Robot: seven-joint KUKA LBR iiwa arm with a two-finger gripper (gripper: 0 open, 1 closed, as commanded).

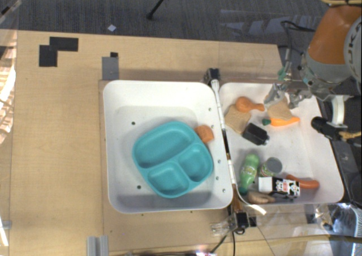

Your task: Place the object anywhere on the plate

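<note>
A teal plate (pixel 169 160) with three compartments lies in the left bin (pixel 121 136). An orange rounded object (pixel 205 133) rests against the plate's upper right rim, on the bin floor. My gripper (pixel 285 97) hangs over the top of the right bin (pixel 334 184), its fingers spread and open with nothing between them. Just below the fingers lies an orange carrot-like piece (pixel 283 119) on a tan slice. An orange drumstick shape (pixel 248 105) lies to the gripper's left.
The right bin also holds a tan bread slice (pixel 237 118), a black block (pixel 255 133), a green bottle (pixel 249 172), a grey disc (pixel 274 165), a black-and-white carton (pixel 280 186) and a red-orange sausage (pixel 305 182). A divider rail (pixel 222 130) separates the bins.
</note>
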